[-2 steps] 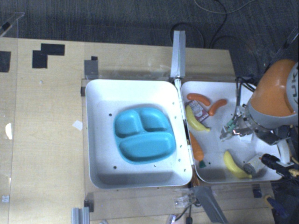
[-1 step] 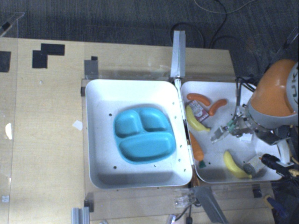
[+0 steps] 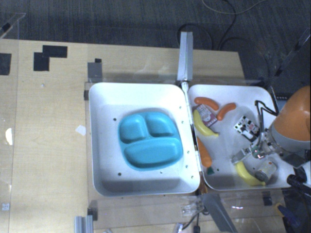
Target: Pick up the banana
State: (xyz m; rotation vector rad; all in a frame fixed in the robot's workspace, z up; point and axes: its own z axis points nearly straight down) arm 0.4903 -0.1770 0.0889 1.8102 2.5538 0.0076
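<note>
Two yellow bananas lie in the right bin point(image 3: 228, 147). One banana point(image 3: 203, 124) rests along the bin's left wall, partly under a small pink-and-white packet point(image 3: 208, 114). The other banana point(image 3: 247, 174) curves near the bin's front edge. My gripper point(image 3: 253, 154) hangs low over the right part of this bin, just above and slightly behind that front banana. The orange band of the arm point(image 3: 294, 120) rises behind it at the right edge. Nothing shows as lifted off the bin floor.
Two orange sausages point(image 3: 206, 102) point(image 3: 226, 110) lie at the back of the right bin, and a carrot point(image 3: 205, 156) by its left wall. A small printed card point(image 3: 246, 126) sits mid-bin. The left bin point(image 3: 102, 130) holds a blue divided plate point(image 3: 149, 140).
</note>
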